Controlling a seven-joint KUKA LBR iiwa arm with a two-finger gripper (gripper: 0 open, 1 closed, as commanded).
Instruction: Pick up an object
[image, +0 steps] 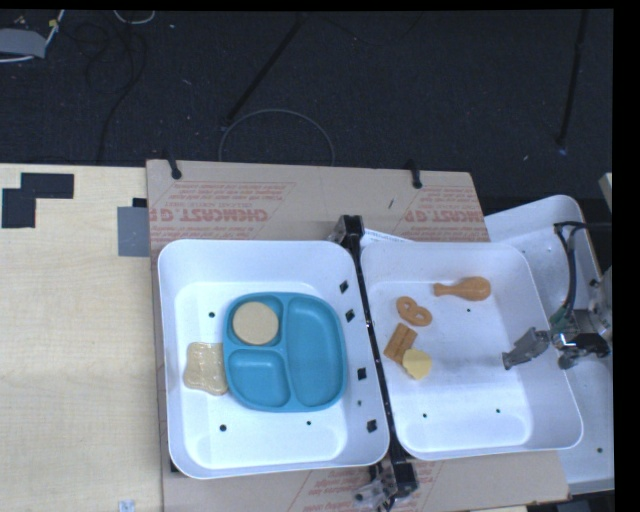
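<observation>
The right bin (470, 440) holds several food pieces. A tan drumstick (464, 290) lies at the back, and a brown pretzel (413, 311) sits to its left. In front of the pretzel are an orange-brown stick (399, 342) and a yellow chunk (417, 365). My gripper (535, 350) is low over the bin's right side, well to the right of all these pieces. It touches none of them and I see nothing held in it.
The left bin (190, 270) carries a blue divided plate (300, 365) with a round tan biscuit (254, 322) in its back-left compartment. A pale bread slice (205, 368) lies left of the plate. A black divider (365, 340) separates the bins. Cables (572, 270) hang at the right.
</observation>
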